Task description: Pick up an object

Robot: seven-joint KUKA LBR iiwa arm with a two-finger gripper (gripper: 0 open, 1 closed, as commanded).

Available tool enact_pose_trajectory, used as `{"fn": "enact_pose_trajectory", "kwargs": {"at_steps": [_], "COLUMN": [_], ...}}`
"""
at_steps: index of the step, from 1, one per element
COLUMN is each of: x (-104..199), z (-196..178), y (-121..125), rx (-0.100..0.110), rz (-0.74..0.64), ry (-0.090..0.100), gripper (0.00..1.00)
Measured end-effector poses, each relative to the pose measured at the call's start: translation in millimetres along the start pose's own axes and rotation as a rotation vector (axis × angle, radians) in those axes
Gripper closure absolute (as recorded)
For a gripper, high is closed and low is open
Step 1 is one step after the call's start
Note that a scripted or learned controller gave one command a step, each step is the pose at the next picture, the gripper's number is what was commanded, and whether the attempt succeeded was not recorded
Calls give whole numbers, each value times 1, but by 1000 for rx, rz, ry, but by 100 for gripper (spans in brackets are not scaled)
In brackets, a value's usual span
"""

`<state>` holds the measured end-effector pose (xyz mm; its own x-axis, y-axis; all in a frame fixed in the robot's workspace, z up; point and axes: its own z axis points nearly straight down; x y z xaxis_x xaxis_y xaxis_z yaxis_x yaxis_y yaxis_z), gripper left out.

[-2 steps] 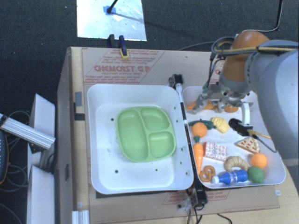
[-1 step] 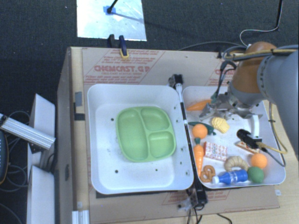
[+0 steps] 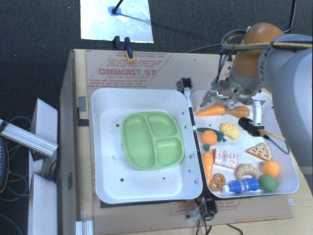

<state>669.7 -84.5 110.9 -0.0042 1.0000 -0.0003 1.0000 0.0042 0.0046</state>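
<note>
My gripper (image 3: 216, 101) hangs low over the far end of the right bin (image 3: 289, 176), with the grey arm coming in from the right. Just below it lies a long orange carrot (image 3: 211, 110), pointing left, close to the gripper or touching it. An orange bread-like piece (image 3: 240, 112) lies to the carrot's right. Nothing is seen lifted off the bin floor.
The right bin also holds an orange fruit (image 3: 209, 136), a yellow corn piece (image 3: 229, 130), a small carrot (image 3: 208, 163), a red-and-white packet (image 3: 225, 158), a pizza slice (image 3: 259, 152), a croissant (image 3: 247, 170) and a blue bottle (image 3: 243, 185). A green divided plate (image 3: 151, 140) lies in the left bin (image 3: 110, 180).
</note>
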Motion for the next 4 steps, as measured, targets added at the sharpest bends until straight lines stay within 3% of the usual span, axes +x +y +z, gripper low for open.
{"fn": "enact_pose_trajectory", "kwargs": {"at_steps": [2,3,4], "x": [-72,-75,-75], "z": [21,8,8], "y": [2,3,3], "rx": [-7,-13,-12], "rz": [1,-1,-1], "ry": [-3,-9,-9], "gripper": [0,100,0]}}
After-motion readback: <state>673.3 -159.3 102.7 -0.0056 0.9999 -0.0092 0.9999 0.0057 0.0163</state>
